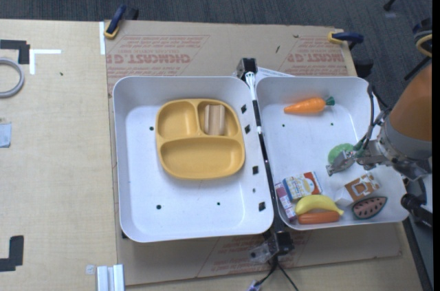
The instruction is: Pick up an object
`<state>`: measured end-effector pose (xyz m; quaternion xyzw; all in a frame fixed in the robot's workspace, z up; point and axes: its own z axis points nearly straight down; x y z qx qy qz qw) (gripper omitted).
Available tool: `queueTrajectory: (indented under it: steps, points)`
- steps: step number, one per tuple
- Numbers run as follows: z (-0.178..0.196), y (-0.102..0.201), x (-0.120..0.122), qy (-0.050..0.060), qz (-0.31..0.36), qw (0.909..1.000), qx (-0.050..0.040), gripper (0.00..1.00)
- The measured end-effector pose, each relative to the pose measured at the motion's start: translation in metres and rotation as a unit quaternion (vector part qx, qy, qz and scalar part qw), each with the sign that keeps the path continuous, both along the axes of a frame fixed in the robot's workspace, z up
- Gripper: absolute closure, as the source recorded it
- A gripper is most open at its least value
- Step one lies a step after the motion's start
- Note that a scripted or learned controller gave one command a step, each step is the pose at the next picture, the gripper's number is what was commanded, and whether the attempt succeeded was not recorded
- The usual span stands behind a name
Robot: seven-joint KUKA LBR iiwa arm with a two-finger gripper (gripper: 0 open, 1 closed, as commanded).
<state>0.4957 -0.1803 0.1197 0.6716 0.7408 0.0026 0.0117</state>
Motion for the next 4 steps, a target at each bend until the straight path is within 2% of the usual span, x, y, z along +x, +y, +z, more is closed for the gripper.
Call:
queueTrajectory:
  steps: [1, 2, 3, 4]
  points:
    - [-0.028, 0.052, 0.046, 0.011, 0.076, 0.9970, 0.0048, 0.00]
    - [-0.027, 0.057, 0.103, 0.011, 0.101, 0.9948, 0.0043, 0.00]
    - [-0.018, 0.057, 0.103, 0.011, 0.103, 0.9947, 0.0040, 1.00]
    - [0.157, 0.083, 0.070, 0.010, 0.156, 0.9877, 0.0033, 1.00]
